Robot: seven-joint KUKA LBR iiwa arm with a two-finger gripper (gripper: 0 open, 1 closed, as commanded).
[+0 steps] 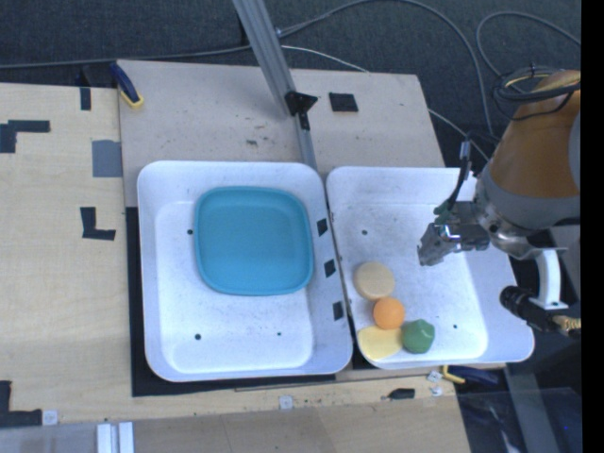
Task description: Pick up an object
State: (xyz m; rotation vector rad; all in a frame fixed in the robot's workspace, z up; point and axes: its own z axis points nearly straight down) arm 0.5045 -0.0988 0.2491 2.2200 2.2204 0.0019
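Note:
In the right bin (396,206) several small items huddle near the front left corner: a beige round piece (375,279), an orange ball (388,312), a green item (417,335) and a yellow piece (378,343). My gripper (436,246) hangs over the right bin's middle, up and to the right of the beige piece and apart from all of them. Nothing shows between its fingers.
The left bin (170,253) holds a blue square plate (253,240). A slanted metal pole (274,55) rises behind the bins. Cables lie on the dark floor at the back right. The arm's orange band (533,149) looms over the right bin's right edge.

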